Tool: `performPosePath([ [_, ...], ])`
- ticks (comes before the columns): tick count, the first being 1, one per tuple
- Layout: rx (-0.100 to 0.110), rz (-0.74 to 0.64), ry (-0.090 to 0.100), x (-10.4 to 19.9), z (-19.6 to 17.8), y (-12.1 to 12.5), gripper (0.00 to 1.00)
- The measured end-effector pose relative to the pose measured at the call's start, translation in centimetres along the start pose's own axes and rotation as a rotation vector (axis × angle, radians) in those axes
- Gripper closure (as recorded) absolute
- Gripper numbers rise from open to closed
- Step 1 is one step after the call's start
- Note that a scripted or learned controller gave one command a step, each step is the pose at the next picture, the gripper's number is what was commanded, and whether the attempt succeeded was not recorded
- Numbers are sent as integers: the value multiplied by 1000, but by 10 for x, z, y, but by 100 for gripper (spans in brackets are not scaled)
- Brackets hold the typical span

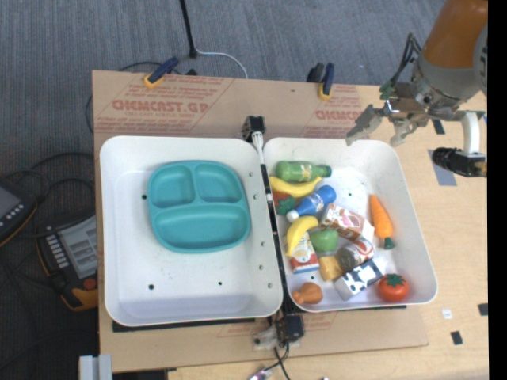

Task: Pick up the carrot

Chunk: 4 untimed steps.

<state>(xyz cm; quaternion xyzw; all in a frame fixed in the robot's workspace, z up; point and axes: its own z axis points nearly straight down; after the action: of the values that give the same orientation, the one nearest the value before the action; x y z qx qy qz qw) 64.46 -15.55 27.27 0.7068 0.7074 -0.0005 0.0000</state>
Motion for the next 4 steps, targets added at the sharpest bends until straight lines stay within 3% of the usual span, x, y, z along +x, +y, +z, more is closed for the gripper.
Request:
performPosePath([
  [1, -4, -629, -1, -55, 164, -35, 0],
  [2, -8, -741, -10, -35, 182, -38, 0],
  [3, -15, -1087, -12, -43, 182, -70, 0],
  [4, -34, -1305, -31, -44, 178, -100, 0],
])
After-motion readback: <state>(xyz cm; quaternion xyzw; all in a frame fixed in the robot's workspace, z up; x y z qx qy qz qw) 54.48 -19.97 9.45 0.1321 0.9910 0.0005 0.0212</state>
